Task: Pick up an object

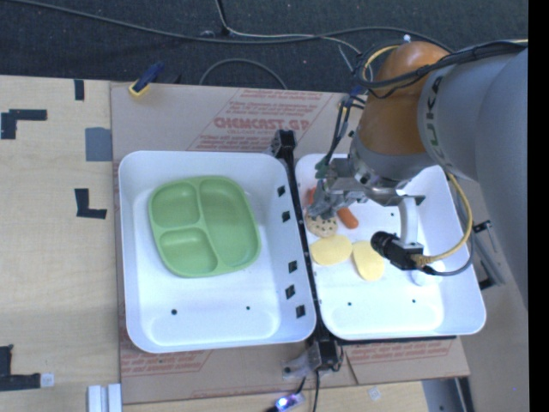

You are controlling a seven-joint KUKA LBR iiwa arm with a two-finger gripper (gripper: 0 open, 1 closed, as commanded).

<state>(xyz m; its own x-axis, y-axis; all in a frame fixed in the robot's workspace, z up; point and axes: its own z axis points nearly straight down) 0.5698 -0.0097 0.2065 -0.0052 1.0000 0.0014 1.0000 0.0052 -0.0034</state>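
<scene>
Two shallow white bins sit side by side on a sheet of printed cardboard (257,118) laid over the wooden surface (51,230). The left bin (141,316) holds a green divided plate (204,226) with three compartments, lying flat towards the bin's upper half. A black clip strip (292,256) runs along the seam where the two bins meet.

The right bin (403,316) carries the loose items, all grouped in its upper left part, close to the seam. A brown round biscuit with dark spots (322,225) lies nearest the seam. Just beside it, on the side away from the seam, is a small orange piece (347,220). Below the biscuit lies a pale yellow oval slice (331,251), and a second yellow slice (369,263) sits just beside that one, further from the seam.

The arm (480,110) reaches in over the right bin, its orange band (403,97) above the wrist. The hand (324,206) is lowered directly over the biscuit, its metal fingertips at or just above the biscuit's upper edge. How far the hand is spread cannot be told, and no item is seen gripped in it. A black fitting with a yellow cable (446,260) hangs from the wrist, next to the second yellow slice.

A blue and yellow clamp (146,79) sits at the cardboard's upper left corner.
</scene>
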